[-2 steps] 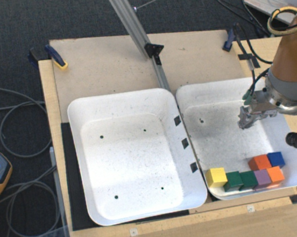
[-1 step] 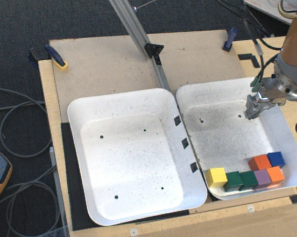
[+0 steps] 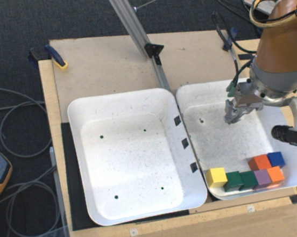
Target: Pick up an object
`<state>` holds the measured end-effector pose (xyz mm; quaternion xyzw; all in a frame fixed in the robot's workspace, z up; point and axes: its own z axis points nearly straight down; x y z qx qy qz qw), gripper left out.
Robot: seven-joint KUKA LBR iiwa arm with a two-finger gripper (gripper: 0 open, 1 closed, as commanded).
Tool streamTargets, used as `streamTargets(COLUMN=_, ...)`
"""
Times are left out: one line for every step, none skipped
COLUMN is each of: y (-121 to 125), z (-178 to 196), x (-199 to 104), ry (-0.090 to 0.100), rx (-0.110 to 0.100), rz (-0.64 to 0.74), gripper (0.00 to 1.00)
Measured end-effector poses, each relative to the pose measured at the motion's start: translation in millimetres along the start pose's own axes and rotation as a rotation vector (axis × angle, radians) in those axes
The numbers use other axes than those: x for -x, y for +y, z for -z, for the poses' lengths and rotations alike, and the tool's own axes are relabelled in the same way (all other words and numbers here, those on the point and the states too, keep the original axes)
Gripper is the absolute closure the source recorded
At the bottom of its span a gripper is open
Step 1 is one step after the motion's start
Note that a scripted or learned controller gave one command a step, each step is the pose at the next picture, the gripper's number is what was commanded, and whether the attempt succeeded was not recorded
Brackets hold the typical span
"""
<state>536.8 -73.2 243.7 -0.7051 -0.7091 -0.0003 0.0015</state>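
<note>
Several coloured blocks lie along the near edge of the right bin (image 3: 215, 133): a yellow block (image 3: 217, 176), two green blocks (image 3: 241, 179), a purple block (image 3: 262, 177), an orange block (image 3: 274, 174), a red block (image 3: 261, 161) and a blue block (image 3: 276, 158). My gripper (image 3: 234, 115) hangs over the far middle of the right bin, well back from the blocks. Nothing shows between its fingers.
The left bin (image 3: 87, 150) sits beside the right one. A slanted metal pole (image 3: 136, 30) rises from the bench between the bins' far ends. Blue clamps (image 3: 56, 56) grip the bench's far corners. Cables lie on the floor at the left.
</note>
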Motion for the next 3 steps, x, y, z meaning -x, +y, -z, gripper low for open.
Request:
streamTargets(y=1.3, z=2.9, x=-44.5, ry=0.0, rx=0.001, rz=0.001, gripper=1.0)
streamTargets(y=-0.2, z=-8.8, x=-96.2, ry=0.0, rx=-0.001, rz=0.001, gripper=1.0)
streamTargets(y=5.9, z=-3.0, x=-158.6, ry=0.0, rx=0.003, rz=0.003, gripper=1.0)
